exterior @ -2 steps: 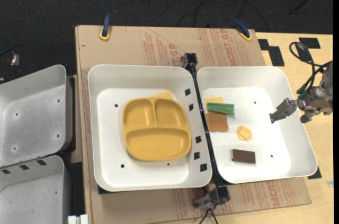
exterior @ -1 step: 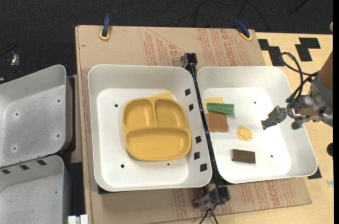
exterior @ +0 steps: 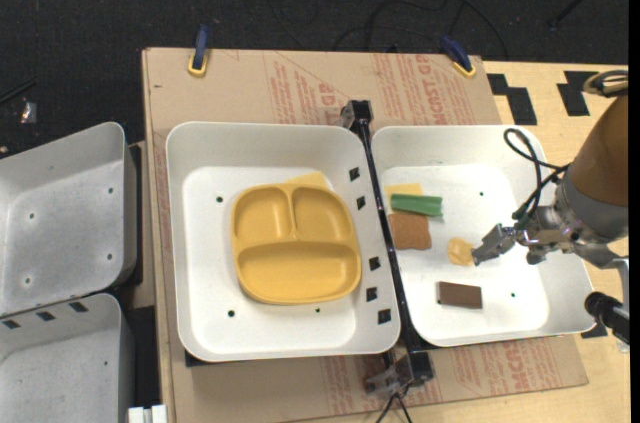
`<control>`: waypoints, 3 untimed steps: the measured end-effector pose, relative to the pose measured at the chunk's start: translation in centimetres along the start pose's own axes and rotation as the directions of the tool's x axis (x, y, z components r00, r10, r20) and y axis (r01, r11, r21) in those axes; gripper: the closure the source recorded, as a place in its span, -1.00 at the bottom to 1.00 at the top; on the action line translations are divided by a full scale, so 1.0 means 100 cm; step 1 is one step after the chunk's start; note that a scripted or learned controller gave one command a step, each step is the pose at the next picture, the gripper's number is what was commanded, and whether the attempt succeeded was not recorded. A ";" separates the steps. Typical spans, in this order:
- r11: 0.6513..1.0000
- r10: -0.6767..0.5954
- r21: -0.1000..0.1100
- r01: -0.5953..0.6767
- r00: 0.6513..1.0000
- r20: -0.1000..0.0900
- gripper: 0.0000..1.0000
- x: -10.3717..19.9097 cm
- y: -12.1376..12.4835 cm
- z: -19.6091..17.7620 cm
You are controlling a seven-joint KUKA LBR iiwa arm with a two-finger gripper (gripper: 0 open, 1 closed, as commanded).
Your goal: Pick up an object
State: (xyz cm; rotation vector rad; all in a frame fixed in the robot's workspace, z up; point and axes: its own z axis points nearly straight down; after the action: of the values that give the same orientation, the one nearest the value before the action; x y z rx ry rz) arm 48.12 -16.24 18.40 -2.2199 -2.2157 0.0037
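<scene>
Reaching in low over the right bin [exterior: 520,311], my claw [exterior: 490,247] sits just beside a small yellow piece [exterior: 460,252], which lies at its tip toward the divider. I cannot tell whether the claw is open or closed, and nothing shows as gripped. Beyond it lie a brown square [exterior: 410,232] and green bar [exterior: 416,204]; nearer me, a dark block [exterior: 459,295]. I judge the yellow piece the target, since it's nearest.

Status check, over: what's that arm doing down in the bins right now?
Gripper low in right bin, beside small yellow piece. Nothing seen held. Brown block near, green bar further off.
</scene>
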 end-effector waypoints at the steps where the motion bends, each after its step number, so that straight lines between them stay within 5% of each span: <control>1: 1.000 0.000 -0.002 0.000 1.000 0.001 -1.00 0.003 -0.002 0.043; 2: 1.000 0.001 -0.005 -0.001 1.000 0.002 1.00 0.002 -0.001 0.031; 3: 1.000 -0.004 -0.008 0.004 1.000 0.003 1.00 0.003 -0.001 -0.010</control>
State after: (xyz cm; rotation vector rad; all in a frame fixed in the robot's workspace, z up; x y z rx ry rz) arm 48.05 -15.93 19.44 -2.2210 -2.2259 -0.0020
